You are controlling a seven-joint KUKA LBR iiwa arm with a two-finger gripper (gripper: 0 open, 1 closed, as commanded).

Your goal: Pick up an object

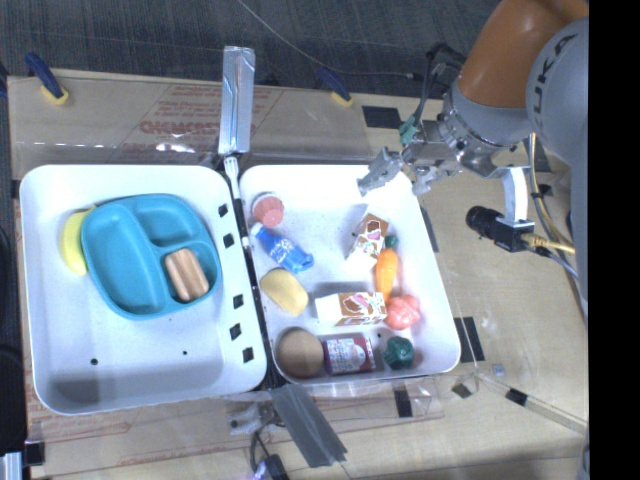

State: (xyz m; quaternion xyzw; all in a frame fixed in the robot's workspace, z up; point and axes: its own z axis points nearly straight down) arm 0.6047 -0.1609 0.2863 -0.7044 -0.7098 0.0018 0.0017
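Leftmost, the left bin (60,368) holds a blue divided tray (140,253) with a brown bread-like piece (186,274) in one compartment. Next, the right bin (320,183) carries the candidates: a blue bottle (283,251), a yellow lemon-like piece (284,290), small cartons (351,307), a carrot (386,269) and a dark jar (348,354). Farther right, the gripper (385,171) hangs over that bin's upper edge, fingers apart and grasping nothing. Judging by this, picking has yet to begin; descent, closure and lift remain.
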